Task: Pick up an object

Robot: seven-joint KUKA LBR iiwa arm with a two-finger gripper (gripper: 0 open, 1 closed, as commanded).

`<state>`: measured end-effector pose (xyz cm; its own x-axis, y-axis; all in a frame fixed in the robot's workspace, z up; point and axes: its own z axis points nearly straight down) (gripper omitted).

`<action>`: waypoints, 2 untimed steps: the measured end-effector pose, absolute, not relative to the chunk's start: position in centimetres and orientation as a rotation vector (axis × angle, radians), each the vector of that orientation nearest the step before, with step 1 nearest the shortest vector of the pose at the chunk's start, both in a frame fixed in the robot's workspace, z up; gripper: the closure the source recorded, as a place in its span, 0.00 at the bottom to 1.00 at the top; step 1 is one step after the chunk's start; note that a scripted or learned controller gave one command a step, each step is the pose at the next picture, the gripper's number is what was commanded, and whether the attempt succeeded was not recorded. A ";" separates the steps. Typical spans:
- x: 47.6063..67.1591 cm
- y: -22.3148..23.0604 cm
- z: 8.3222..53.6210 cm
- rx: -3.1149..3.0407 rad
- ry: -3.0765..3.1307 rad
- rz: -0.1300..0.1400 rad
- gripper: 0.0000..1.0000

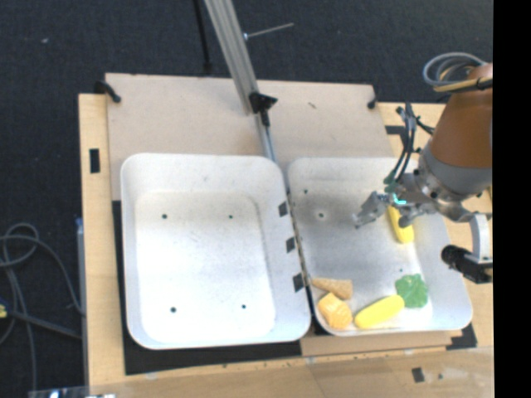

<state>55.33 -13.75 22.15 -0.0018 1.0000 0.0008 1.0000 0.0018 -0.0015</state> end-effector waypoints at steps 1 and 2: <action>55.4 -13.8 22.3 -2.222 -2.223 -0.002 0.00; 55.1 -13.8 18.1 -2.223 -2.219 0.005 0.00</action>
<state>55.15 -13.84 18.10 0.0019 1.0000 -0.0016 1.0000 -0.0019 -0.0029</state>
